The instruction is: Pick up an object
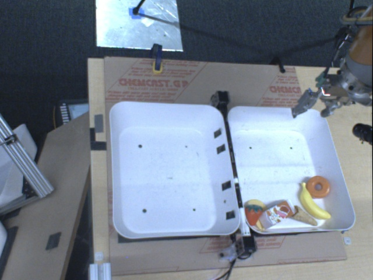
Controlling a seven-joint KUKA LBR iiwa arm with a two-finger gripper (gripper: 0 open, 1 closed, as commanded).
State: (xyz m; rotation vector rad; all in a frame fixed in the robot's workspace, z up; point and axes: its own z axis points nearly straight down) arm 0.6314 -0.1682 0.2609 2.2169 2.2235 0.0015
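Note:
The right bin (274,150) holds a cluster of small toys along its near edge. A yellow banana (312,205) lies beside an orange ring-shaped toy (318,186). To their left sit a red-and-white packet (276,214), a brown cone-like piece (303,216) and an orange round fruit (254,212). My gripper (315,105) hangs over the far right corner of this bin, well away from the toys, with its two fingers spread apart and nothing between them.
The left bin (169,168) stands next to the right one, joined by a black clipped divider (227,156). Both rest on a cardboard sheet (157,77). A shiny metal plate (139,16) lies at the far back. Aluminium framing (20,156) stands at the left.

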